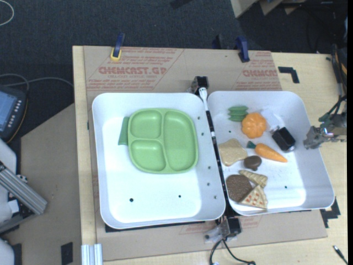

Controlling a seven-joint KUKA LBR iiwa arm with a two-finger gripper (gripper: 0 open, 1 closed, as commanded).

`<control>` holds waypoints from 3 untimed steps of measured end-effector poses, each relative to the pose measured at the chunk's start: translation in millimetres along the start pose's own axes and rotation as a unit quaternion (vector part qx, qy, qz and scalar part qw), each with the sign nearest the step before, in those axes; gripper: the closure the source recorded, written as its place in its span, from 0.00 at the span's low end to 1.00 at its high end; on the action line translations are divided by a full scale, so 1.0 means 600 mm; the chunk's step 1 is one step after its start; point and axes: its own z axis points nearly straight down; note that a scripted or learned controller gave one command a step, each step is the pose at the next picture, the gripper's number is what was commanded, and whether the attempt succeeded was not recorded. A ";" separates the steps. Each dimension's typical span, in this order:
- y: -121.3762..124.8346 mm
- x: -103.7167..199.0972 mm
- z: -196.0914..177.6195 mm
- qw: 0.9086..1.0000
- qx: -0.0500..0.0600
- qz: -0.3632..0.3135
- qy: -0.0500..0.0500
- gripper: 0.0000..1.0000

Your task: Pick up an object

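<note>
White bins [110,148]; light green divided plate [163,140]; orange pumpkin [253,125] and carrot [270,153]; dark green beans [237,112]; black block [283,138]; tan bench [88,76] with red lettering.

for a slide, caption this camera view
Green three-compartment plastic plate in left white bin; toy foods, including an orange plastic carrot, in right white bin.

The brown paper sheet [182,65] covering the bench carries red print. At 11 o'clock from the left bin [105,164], the wording reads "CHEMCAST. G P" [132,70], with smaller red lines above and below it too fine to read. At 12 o'clock from the right bin [309,164], the same print is partly hidden by that bin and reads "CHEMCAS" [260,72]
</note>
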 end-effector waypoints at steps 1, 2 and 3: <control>0.001 0.000 -0.007 1.000 0.003 0.000 0.001 1.00; 0.012 0.095 0.005 1.000 0.005 -0.002 0.004 1.00; 0.015 0.190 0.015 1.000 0.006 -0.003 0.004 1.00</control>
